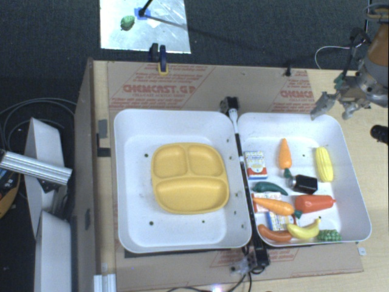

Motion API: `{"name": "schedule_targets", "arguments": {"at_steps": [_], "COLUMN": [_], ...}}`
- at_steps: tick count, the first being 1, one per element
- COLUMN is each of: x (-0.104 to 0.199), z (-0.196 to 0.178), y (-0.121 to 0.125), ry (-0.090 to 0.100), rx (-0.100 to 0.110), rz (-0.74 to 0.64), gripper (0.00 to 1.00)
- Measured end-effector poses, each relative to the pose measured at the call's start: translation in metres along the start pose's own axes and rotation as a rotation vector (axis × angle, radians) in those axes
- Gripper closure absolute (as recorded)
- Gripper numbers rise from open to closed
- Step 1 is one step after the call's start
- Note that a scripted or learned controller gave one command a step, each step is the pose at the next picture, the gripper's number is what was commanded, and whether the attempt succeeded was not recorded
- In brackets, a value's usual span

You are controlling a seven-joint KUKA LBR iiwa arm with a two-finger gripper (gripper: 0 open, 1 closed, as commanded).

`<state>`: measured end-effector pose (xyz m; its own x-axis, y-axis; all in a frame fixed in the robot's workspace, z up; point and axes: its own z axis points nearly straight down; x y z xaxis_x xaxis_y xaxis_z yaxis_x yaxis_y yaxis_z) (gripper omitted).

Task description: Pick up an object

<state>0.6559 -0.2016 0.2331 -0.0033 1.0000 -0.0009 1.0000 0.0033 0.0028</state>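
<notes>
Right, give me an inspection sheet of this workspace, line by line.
Surface: cardboard-covered bench bearing two shallow white bins, left and right.
Job's things: toy food in right bin, including yellow corn cob, small orange carrot, yellow banana, red pepper.
Clutter: yellow three-compartment plastic tray in left bin.
Tool: tool above right bin's far right corner, holding nothing.
Cables: black cables at left.
Surroundings: dark floor, silvery sheet.

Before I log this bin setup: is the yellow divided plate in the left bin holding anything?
Empty. The yellow divided plate lies flat in the left bin, and all three compartments show bare yellow.
</notes>
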Motion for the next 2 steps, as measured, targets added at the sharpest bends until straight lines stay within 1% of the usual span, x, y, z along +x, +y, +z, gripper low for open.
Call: {"name": "schedule_targets", "arguments": {"at_steps": [1,2], "x": [-0.005,-0.006], "z": [0.060,0.134], "y": [-0.056,-0.053], "ry": [0.001,-0.007], "rx": [0.003,-0.013], "rz": [0.002,0.001], "gripper": [0.00,0.00]}}
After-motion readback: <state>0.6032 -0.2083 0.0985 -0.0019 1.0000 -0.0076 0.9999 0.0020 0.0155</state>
